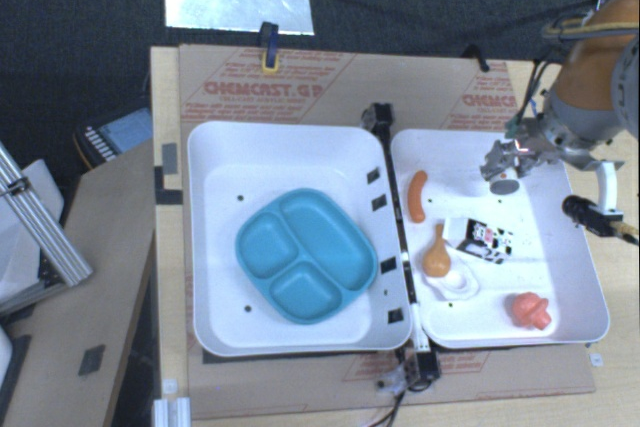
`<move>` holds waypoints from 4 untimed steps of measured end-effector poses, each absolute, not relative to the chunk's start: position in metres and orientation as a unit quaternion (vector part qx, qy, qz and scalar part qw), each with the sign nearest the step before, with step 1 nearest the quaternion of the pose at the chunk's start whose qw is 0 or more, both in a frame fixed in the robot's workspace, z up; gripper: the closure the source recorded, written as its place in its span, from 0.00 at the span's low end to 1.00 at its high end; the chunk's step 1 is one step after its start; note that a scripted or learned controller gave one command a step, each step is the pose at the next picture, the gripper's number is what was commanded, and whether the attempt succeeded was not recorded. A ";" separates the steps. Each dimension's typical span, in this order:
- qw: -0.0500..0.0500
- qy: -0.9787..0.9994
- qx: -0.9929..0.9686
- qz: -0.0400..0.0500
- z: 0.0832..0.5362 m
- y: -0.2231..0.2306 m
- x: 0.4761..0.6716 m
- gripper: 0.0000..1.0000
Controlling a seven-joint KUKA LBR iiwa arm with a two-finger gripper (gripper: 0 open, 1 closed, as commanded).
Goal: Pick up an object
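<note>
Pincer [503,167] is hanging over the right bin [580,260], near its back edge; whether it is spread or pressed together, I cannot tell. Nearby are lying a hot dog [417,195], a black-and-white toy [485,239], an orange pear [437,255] and a coral toy [530,309]. A blue tray [305,255] is sitting in the left bin [215,215]. "CHEMCAST" is showing on the brown board [330,80].

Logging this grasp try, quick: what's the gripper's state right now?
Gripper: cannot be told; it hangs over the right bin, nothing seen in it.
</note>
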State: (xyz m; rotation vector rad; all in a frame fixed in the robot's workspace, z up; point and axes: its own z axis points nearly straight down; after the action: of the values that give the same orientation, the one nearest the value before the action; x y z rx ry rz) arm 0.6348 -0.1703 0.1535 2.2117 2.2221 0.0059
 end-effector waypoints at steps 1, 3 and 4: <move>0.004 0.709 0.705 0.002 0.219 -0.174 0.636 1.00; 0.000 0.711 0.704 0.001 0.223 -0.115 0.627 1.00; 0.000 0.710 0.704 0.001 0.234 -0.065 0.609 1.00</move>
State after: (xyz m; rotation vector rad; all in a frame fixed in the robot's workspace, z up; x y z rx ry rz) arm 0.6093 -0.0653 0.2342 2.2110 2.2317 0.0039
